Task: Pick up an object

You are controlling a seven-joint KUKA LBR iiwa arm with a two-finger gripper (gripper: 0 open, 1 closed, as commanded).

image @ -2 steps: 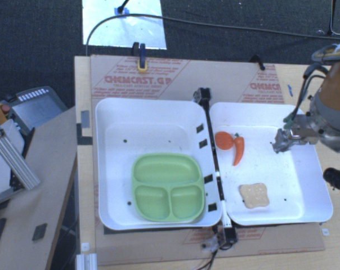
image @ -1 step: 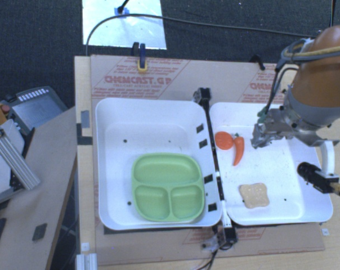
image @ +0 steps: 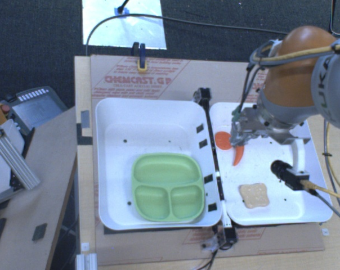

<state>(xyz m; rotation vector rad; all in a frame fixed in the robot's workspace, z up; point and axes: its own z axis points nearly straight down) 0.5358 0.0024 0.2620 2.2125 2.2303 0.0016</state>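
One carrot (image: 237,156) | just below pincer (image: 238,141) | right bin (image: 316,207) | pincer state: cannot tell

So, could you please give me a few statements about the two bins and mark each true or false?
1. The green divided plate lies in the left bin. True.
2. The toast slice lies on the green divided plate. False: it lies on the floor of the right bin.
3. The gripper is over the right bin, near the orange carrot-shaped piece. True.
4. The red round piece sits in the left bin. False: it is in the right bin.
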